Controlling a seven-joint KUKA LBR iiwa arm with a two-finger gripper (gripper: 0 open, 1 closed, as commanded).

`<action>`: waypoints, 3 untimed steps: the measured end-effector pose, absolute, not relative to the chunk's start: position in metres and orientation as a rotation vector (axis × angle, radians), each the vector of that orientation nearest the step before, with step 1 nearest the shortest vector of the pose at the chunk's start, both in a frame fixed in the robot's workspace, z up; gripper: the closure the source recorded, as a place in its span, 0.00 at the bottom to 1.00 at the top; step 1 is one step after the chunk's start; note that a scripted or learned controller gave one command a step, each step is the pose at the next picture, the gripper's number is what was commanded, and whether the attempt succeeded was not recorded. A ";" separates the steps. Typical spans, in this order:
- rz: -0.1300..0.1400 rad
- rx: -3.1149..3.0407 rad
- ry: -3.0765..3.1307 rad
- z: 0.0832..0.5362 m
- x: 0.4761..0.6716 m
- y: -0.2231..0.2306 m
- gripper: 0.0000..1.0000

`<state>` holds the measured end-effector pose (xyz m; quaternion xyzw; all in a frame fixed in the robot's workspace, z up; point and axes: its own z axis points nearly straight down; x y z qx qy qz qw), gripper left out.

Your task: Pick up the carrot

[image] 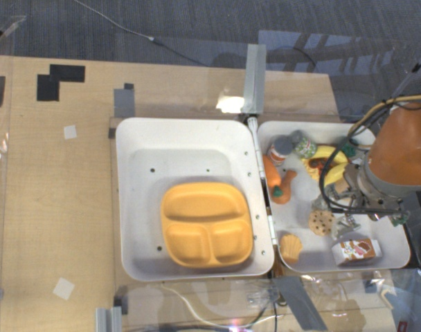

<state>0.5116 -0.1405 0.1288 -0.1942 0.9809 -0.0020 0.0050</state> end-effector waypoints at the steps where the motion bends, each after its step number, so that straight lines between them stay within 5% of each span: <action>1: -0.012 -0.976 2.975 0.220 0.512 -0.206 1.00; 2: -0.010 -1.524 2.736 0.267 0.528 -0.205 1.00; 3: 0.004 -1.641 2.676 0.200 0.488 -0.169 1.00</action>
